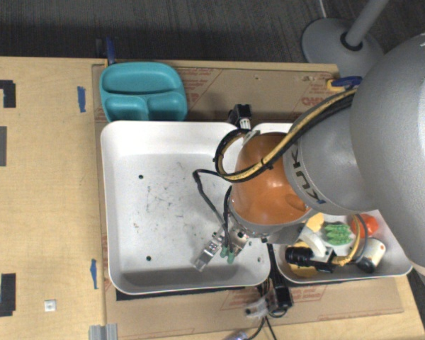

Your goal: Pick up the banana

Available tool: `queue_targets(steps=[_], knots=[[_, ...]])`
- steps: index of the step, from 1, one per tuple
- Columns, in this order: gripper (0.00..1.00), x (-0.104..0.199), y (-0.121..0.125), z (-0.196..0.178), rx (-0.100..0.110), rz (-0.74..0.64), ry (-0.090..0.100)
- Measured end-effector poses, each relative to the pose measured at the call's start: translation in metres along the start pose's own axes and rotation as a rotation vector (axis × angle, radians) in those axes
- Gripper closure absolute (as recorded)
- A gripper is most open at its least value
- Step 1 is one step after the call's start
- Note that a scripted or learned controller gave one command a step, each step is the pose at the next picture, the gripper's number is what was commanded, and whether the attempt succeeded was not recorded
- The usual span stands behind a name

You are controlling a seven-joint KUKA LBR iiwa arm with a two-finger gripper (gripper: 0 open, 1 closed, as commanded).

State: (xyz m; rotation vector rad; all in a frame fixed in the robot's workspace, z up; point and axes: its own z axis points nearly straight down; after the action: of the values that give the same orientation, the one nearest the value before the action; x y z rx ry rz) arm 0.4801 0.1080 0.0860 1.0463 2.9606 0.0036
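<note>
Evidently the search step: the grey, orange-banded arm's pincer (214,250) hangs over the left shallow white bin (127,190) (grip state unclear); next, reach the curved yellow banana (308,255).

The left bin (127,190) looks like scuffed white plastic, and the arm (382,140) is smooth grey metal.

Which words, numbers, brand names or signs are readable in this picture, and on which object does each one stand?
No text can be read with certainty.
Dark letters on the arm's grey wrist housing: partly cut off and at a slant, not readable.
Faint reddish print on the cardboard sheet behind the bins: too small and blurred to read.
The teal tray, the left bin and the toys in the right bin carry no lettering that I can make out.
</note>
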Motion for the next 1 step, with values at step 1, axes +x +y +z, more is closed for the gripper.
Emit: queue_targets(steps=[1], knots=[[0.0, 0.0241, 0.0755, -0.0004, -0.003, -0.254, -0.003]])
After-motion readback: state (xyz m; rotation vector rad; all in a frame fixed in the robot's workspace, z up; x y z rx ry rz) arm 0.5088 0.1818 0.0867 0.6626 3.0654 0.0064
